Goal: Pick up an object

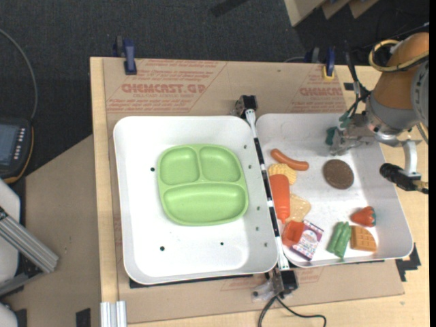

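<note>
You see the arm [398,90] cut off by the right edge, so its upper links are lost. The pincer [338,138] is small and dark against the right bin [300,125]; its fingers blur together. The small packet [308,240] has print too tiny to read. The desk [109,182] runs past the bottom edge.

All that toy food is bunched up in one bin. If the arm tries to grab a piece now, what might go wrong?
The gripper sits above the brown patty, which looks flat, so it may slip out of a grasp. Along the right bin's left wall, the carrot, hot dog and red piece touch or overlap, so a grab there could shove neighbours or snag two. Pieces near the rim, like the waffle, could be hard to reach cleanly.
</note>
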Robot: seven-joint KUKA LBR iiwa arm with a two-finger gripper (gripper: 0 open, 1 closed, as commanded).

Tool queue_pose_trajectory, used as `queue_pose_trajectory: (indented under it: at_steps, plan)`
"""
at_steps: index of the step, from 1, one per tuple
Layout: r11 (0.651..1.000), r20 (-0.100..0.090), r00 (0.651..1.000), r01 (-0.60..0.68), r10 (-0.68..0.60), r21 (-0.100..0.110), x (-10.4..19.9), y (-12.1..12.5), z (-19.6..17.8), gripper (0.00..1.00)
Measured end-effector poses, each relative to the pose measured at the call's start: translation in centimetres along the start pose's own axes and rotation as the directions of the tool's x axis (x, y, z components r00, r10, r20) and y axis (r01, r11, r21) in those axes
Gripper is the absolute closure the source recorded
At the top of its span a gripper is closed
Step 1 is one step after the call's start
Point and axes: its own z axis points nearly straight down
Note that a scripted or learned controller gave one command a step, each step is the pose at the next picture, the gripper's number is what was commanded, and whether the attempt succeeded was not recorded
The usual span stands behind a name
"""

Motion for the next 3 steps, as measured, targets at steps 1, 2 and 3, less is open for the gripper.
queue_pose_trajectory:
  at_steps: [1, 2, 3]
  plan:
    - [1.0, 0.0, 1.0, 0.0, 0.0, 0.0, 0.0, 0.0, 0.0, 0.0]
    - [1.0, -0.001, 1.0, 0.001, -0.001, 0.001, 1.9, 2.7, 1.1, 0.0]
    - [1.0, 0.001, 1.0, 0.0, 0.0, -0.002, 1.7, 2.7, -0.1, 1.0]
